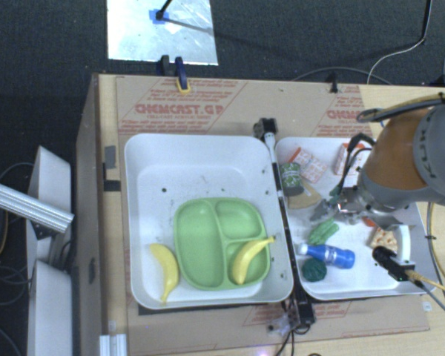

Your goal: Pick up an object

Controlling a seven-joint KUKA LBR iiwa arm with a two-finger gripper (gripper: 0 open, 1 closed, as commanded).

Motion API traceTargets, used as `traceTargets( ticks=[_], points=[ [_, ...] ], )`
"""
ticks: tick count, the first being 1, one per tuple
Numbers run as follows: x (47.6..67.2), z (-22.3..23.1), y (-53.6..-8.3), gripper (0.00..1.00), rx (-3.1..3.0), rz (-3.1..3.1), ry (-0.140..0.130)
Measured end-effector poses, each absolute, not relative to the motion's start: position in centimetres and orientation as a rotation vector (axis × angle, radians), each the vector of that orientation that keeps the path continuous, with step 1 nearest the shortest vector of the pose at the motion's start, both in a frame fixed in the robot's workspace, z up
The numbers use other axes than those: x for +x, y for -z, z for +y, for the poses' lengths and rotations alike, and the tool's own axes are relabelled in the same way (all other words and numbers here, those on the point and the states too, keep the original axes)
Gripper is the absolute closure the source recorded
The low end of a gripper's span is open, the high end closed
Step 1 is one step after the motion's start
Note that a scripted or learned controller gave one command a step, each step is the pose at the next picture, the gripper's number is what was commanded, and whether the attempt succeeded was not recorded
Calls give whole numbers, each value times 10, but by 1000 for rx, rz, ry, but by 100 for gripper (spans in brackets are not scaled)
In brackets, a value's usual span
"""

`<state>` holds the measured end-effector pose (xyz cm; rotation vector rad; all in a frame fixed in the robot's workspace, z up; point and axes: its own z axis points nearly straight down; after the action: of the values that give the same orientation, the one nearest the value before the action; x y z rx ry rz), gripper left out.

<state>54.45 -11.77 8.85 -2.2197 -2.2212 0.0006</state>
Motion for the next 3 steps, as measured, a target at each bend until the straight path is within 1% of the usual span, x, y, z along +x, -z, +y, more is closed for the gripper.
traceTargets(
  ticks=[1,2,3],
  points=[
    [526,-94,-84,0,-2218,-2224,1],
    [654,-121,-85,0,-2218,-2228,1],
    [601,-208,-85,0,-2222,-2224,-1]
  ],
)
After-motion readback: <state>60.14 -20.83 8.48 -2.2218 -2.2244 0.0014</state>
